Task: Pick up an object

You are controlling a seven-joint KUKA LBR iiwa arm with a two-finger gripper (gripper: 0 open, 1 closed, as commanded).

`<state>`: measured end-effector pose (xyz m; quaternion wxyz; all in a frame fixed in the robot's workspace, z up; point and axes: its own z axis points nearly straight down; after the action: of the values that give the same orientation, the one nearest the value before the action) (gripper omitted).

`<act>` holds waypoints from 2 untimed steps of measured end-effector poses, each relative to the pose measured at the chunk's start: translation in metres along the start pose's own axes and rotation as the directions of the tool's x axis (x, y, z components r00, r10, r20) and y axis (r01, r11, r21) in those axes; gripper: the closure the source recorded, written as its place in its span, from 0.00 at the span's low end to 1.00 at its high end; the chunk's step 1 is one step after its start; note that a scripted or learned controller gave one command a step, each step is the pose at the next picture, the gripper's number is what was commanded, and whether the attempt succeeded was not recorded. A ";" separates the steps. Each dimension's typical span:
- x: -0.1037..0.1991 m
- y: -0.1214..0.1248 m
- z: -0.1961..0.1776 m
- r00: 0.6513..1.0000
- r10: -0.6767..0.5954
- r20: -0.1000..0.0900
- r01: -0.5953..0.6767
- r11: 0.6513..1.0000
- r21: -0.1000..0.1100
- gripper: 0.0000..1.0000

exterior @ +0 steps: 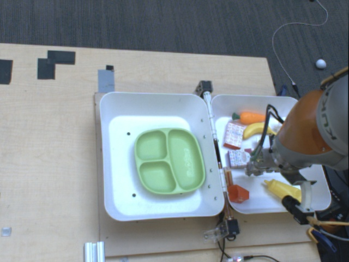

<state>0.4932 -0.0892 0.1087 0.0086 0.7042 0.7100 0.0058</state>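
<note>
Bench bins: green tray, toys

Pale wooden bench bearing two white bins, left bin and right bin, side by side.

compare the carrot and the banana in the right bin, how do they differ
The carrot is orange with a green tip at its left end; the banana is yellow. The carrot lies straight, while the banana is curved. The carrot sits nearer the bin's far wall; the banana lies just in front of it, its right end running under the arm. Both lie flat, side by side, lengthwise across the right bin.
</note>
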 end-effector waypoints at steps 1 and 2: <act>0.000 0.000 0.000 1.000 0.001 0.000 -0.001 1.000 0.000 0.00; 0.002 -0.004 0.020 1.000 0.009 0.002 -0.009 1.000 0.009 0.00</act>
<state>0.4895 -0.0872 0.0882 0.0062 0.7074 0.7068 0.0020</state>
